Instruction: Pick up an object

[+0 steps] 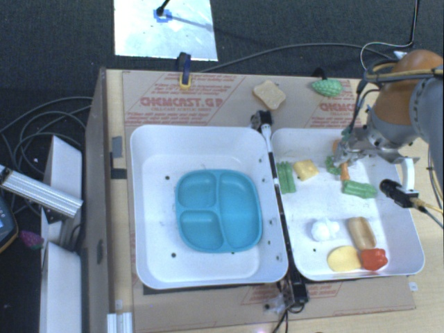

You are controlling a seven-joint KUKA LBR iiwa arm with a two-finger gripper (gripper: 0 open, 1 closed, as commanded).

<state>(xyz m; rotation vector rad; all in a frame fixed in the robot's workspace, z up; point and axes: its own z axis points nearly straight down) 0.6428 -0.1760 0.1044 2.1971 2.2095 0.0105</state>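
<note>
- Camera view: my gripper (342,159) is low in the right bin (402,255), at its far side, where a small orange piece (345,172) and a bit of green (331,164) lie close together. I judge I am here because this cluster is nearest my reach from the right.
- I cannot tell how the gripper is set; my wrist hides it.
- Other candidates lie apart from me: a green pod-shaped toy (359,189) just beside, a yellow chunk (304,169), a green stick (286,177) against the dividing wall, a white lump (322,229), a tan bread roll (361,232), a yellow round (344,259) and a red piece (374,259).
- The left bin (149,207) holds a blue divided plate (218,210), likely the drop spot.
</note>
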